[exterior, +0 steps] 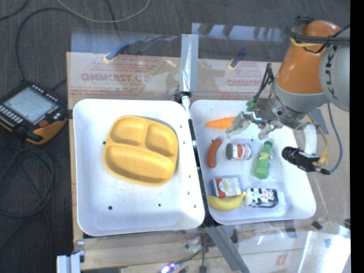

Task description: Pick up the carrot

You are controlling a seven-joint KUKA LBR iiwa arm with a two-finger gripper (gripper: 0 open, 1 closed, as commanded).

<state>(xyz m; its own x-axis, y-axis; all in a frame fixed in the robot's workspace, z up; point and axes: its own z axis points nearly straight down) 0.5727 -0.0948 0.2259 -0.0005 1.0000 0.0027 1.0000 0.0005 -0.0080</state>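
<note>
One carrot lies among six items in the right bin, beside the released hand.

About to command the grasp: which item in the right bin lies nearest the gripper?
The carrot, orange, at the bin's far left corner, just left of the open gripper. The can and green bottle lie slightly nearer the camera.

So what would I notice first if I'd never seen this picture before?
Probably the big yellow tray with three sections, sitting in the middle of the left bin. Next, the robot arm's orange band at the top right, with its gripper spread open over the right bin, just beside the carrot. Small toy foods lie below it, like a banana and a green bottle.
</note>
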